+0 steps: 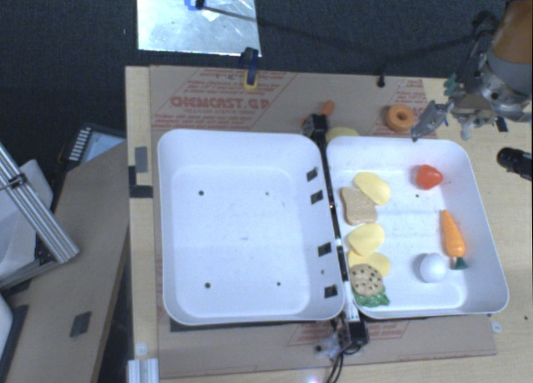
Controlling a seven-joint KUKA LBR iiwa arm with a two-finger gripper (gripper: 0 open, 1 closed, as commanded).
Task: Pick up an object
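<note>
Camera view: carrot (452,235) lies lengthwise, leaves nearest.

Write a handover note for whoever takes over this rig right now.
Gripper: raised over the bench just beyond the far edge of the right bin, carrying nothing visible; whether it is open or shut cannot be told.
In the right bin: tomato, carrot, white ball, bread slice, cookie, and yellow pieces along the left side.
Outside the bins: doughnut on the bench, close to the gripper.
Done: nothing picked up.
Left: choose an object, descend, grasp, lift.
</note>
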